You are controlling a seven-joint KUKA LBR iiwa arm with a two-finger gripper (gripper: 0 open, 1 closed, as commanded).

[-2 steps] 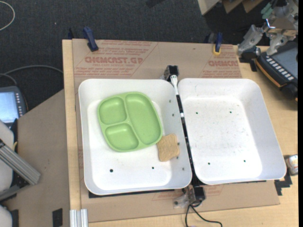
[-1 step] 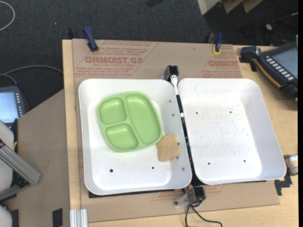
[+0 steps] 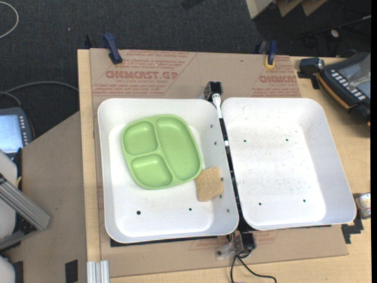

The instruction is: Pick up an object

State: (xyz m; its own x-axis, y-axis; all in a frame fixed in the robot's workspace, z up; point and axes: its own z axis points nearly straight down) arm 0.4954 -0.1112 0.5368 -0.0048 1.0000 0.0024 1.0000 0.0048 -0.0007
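Two things sit in the left bin [image 3: 112, 205]: a green divided plate [image 3: 161, 152] and a tan sponge-like square [image 3: 209, 184] touching its lower right edge. Nothing's been picked yet, so the whole grab remains. Can't tell the jaws' state.

We take this for a robotics lab or workshop: two white bins [image 3: 277, 158] sit on a cardboard-covered bench [image 3: 177, 69] held by clamps [image 3: 112, 48], with loose cables [image 3: 247, 267], a handheld control pendant [image 3: 347, 81] and dark carpet around
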